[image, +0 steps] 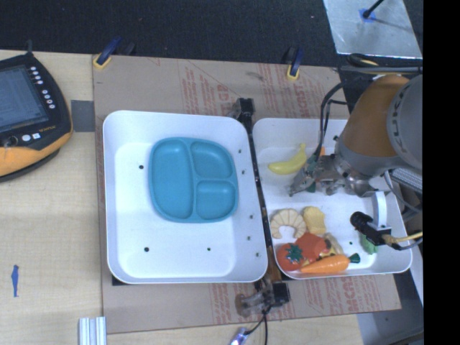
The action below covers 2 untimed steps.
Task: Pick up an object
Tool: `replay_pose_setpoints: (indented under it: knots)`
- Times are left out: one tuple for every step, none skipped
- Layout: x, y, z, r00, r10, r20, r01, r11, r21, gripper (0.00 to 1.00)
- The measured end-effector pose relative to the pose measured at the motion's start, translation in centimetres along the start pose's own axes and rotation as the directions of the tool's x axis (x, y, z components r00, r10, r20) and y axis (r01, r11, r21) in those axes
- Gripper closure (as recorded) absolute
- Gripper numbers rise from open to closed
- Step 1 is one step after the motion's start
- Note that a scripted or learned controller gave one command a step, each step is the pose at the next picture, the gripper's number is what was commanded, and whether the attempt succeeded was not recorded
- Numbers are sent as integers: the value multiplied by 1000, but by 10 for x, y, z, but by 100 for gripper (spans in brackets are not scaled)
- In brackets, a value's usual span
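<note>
1. The arm is reaching in over the right bin, with the gripper hanging low near the bin's upper middle, just beside a banana.
2. The gripper is looking dark and tangled from above; I cannot tell how wide it is standing, and nothing is showing between its tips.
3. Toys are crowding the bin's near corner: a croissant, a pale potato-like piece, a red piece and a carrot, several touching.
4. The left bin is holding a blue divided plate.
5. Judging from here, the banana is lying close to the bin wall, so a closing gripper risks nudging it away or catching the wall.
6. Going for the pile risks pinching two toys together and dropping both.
</note>
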<state>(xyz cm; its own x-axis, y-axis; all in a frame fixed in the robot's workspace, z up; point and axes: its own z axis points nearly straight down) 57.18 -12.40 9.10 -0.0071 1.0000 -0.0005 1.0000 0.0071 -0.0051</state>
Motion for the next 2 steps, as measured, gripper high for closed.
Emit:
replay_pose_setpoints:
  knots:
    - [-2, 0, -10, 1000, -1, 2, 1, 1000, 2, 100]
    - [-2, 0, -10, 1000, -1, 2, 1, 1000, 2, 0]
